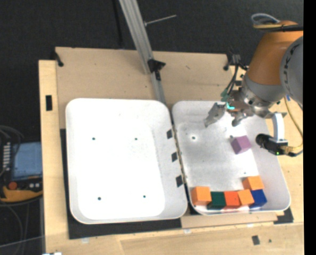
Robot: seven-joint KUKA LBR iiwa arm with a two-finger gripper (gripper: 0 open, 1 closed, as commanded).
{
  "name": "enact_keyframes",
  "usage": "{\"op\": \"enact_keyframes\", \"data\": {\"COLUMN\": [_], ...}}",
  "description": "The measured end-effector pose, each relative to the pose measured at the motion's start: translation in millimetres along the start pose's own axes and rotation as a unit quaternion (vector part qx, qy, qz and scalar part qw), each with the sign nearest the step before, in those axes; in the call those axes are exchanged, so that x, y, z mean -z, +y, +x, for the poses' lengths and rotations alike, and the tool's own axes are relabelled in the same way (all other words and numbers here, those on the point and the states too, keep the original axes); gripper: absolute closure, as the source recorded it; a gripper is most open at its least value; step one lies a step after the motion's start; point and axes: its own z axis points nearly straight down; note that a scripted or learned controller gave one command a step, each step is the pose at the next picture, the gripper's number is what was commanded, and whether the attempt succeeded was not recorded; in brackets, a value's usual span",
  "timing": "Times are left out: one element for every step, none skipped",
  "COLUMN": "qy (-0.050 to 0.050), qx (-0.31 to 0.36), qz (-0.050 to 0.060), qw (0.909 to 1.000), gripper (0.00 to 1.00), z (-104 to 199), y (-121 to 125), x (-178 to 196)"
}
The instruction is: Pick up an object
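While the grey arm with its orange band reached in over the right bin [269, 169], the claw [225, 116] hung above that bin's smooth white floor with its two metal fingers spread apart and nothing between them. A small purple cube [240, 143] lay just below and to the right of it, apart from the fingertips. Along the bin's near wall sat a tight cluster of blocks: an orange cube [201, 194], a dark green block [217, 199], more orange ones and a blue block [258, 196]. The left bin [120, 158] was a shallow, round-cornered tray on the pale wooden table [104, 73]
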Motion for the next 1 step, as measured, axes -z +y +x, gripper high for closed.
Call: {"op": "enact_keyframes", "data": {"qy": [-0.001], "qx": [-0.002], "qz": [0.003], "qw": [1.0000], "gripper": [0.00], "z": [-2.0], "y": [-5.1], "x": [-62.1]}}
